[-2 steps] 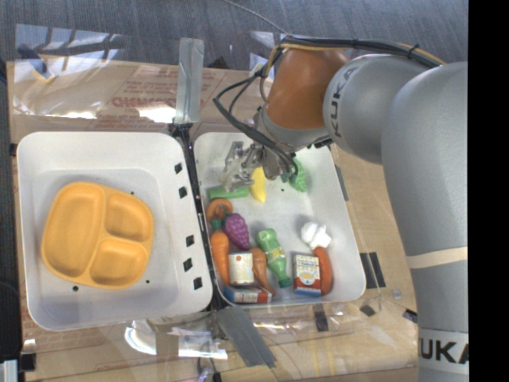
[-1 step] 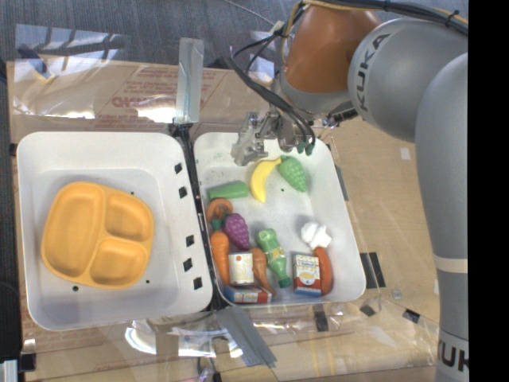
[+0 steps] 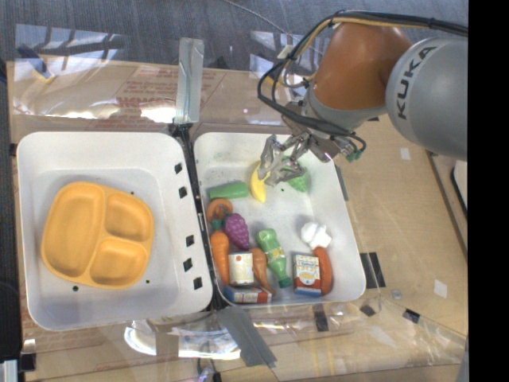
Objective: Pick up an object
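The right-hand bin [image 3: 346, 213], at centre right of the frame, holds a crowd of toy food, which is why the arm [image 3: 374, 62] reaches in from the upper right and hangs over that bin's upper part. Its gripper [image 3: 278, 164] sits low above a yellow banana [image 3: 258, 185], with a green toy vegetable [image 3: 299, 183] just to the right and a green pepper-like piece [image 3: 229, 189] to the left. The metal fingers [image 3: 270, 159] point down and left, tips near the banana's upper end; they look partly spread, but whether they close on anything I cannot tell, since wrist and cabling shadow them. Nothing is plainly seen between them, so I judge no object is held yet.

The banana seems the likely target: it lies fairly apart from the packed lower row, where a carrot [image 3: 220, 255], purple grapes [image 3: 237, 231], a green bottle [image 3: 274, 255], small cartons [image 3: 306, 274] and a white piece [image 3: 315, 233] lie close together, leaving little room for fingers.

The left-hand bin [image 3: 32, 213] carries a yellow divided tray [image 3: 97, 234], set flat at middle left, well apart from the arm. Both bins rest on the desk [image 3: 398, 229].
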Tool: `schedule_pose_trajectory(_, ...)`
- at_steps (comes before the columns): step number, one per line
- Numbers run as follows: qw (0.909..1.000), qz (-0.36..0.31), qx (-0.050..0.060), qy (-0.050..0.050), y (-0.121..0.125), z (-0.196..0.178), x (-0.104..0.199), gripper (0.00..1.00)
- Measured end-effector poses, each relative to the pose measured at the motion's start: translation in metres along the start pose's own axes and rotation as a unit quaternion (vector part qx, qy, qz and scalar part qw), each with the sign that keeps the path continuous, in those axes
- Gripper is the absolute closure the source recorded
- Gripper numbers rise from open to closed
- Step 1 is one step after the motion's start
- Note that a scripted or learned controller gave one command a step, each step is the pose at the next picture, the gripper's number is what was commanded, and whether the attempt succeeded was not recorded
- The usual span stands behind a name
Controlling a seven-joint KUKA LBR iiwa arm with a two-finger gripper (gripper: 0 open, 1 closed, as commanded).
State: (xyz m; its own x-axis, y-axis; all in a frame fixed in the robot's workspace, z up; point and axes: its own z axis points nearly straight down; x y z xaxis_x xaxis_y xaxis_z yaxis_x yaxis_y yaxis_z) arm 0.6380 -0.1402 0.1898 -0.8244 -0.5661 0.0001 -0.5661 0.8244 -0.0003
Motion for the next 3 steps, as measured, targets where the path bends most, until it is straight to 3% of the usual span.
schedule_pose_trajectory(1,0.9964,0.085,0.001,-0.002,0.015,-0.037,-0.035,1.0)
schedule_pose_trajectory(2,0.9924,0.123,-0.001,-0.001,0.092,-0.046,-0.087,1.0)
schedule_pose_trajectory(3,0.9987,0.051,-0.001,0.002,-0.003,0.042,-0.019,1.0)
